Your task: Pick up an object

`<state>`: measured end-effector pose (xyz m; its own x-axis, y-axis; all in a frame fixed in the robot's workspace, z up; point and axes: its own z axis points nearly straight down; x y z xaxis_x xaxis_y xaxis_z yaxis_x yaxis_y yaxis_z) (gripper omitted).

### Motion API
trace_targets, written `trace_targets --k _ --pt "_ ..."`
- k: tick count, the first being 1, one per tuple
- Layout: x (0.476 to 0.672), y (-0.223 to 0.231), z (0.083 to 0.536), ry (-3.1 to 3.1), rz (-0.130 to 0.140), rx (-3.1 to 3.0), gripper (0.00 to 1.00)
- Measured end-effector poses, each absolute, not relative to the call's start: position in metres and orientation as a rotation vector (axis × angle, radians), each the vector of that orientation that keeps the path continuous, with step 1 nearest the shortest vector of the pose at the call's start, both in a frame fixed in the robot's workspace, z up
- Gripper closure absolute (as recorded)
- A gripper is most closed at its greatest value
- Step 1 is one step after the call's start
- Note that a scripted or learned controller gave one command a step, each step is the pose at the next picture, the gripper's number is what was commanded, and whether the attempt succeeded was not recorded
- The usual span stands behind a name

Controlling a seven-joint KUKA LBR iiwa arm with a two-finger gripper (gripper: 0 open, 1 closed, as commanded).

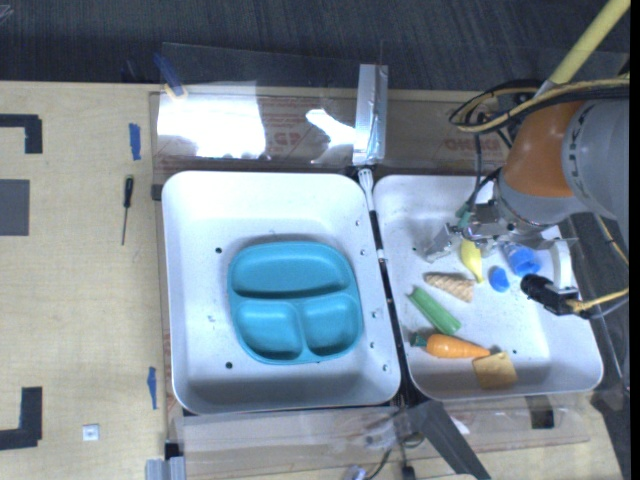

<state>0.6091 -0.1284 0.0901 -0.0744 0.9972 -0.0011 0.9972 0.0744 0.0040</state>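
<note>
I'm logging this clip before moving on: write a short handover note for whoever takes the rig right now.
Gripper: low over the right white bin, near the yellow banana-shaped toy; grip state unclear.
Also in that bin: small blue pieces, beige ridged cone, green stick, orange toy carrot, tan block.
Left white bin: blue divided tray.
Done: nothing visibly lifted.
Left: grasp and raise one object.

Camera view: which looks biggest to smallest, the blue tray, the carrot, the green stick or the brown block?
1. blue tray
2. carrot and green stick, which look about alike
3. brown block
</note>
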Motion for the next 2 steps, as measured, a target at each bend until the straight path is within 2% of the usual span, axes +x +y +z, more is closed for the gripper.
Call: trace_targets --k 1,2 --pt "0.610 -0.128 0.100 2.299 0.005 2.132 1.00" --pt "0.593 -0.056 0.188 2.221 0.010 2.216 1.00"
